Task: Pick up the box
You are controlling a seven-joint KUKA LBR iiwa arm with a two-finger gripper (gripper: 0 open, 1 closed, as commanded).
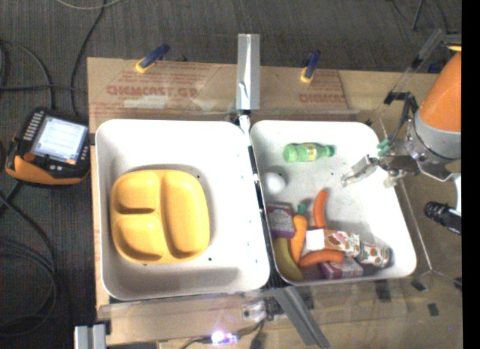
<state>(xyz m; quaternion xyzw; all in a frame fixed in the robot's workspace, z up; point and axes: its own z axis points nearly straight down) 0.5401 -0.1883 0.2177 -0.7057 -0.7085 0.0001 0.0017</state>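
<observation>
A dark carpet floor with loose cables lies under a brown bench [150, 85]. Two shallow white bins sit on it side by side.

The left bin [112, 212] holds a big yellow tray [160, 215] with three sections.

The right bin [390, 212] is the one to look at. The grey arm with its orange band [444, 103] comes in over the bin's right wall. The gripper [360, 172] hangs over the bare floor in the right part of this bin. I cannot tell how far its jaws are apart. Nothing can be seen between them.

The box [341, 243], white and red, lies near the bin's front wall. It is below the gripper and well apart from it.

A purple packet [280, 220] lies near the bin's left wall, beside an orange carrot [298, 236] and a yellow banana [286, 258]. A green bottle [308, 151] lies on its side near the bin's back wall. A small white ball [276, 182] sits near the bin's left wall, behind the packet.
</observation>
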